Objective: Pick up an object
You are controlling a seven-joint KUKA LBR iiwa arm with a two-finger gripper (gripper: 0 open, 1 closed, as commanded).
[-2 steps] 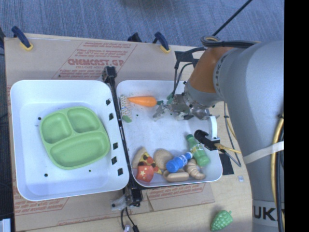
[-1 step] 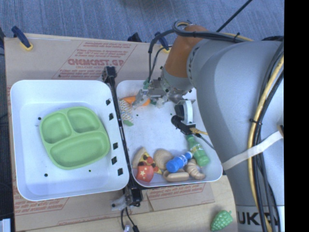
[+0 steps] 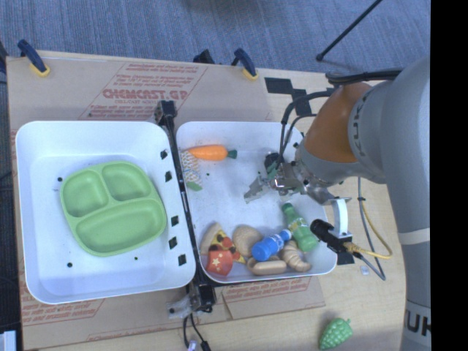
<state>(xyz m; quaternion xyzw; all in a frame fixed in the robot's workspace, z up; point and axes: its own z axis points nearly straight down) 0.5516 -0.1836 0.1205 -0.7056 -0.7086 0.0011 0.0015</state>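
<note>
The tool [image 3: 257, 189] hangs over the bare middle of the right bin [image 3: 241, 134], fingers spread apart with nothing between them. A carrot [image 3: 208, 153] lies near the bin's far edge; the other toys, among them a blue bottle [image 3: 268, 246] and green bottle [image 3: 300, 229], crowd its near edge. A green plate [image 3: 113, 208] sits in the left bin [image 3: 29, 196].

The arm [image 3: 398, 123] is a thick, rounded grey tube with a smooth, matte shell. An orange band [image 3: 333, 126] wraps it above the wrist, wide and glossy. Below the band sits a darker metal wrist block with small fittings. Thin black cables [image 3: 292, 119] loop from the band to the wrist. The gripper [image 3: 257, 189] is slim, pale metal. A white curved bracket [image 3: 341, 219] and a black plug hang at the wrist, trailing a yellow wire [image 3: 373, 236]. White letters mark the arm's base.
</note>
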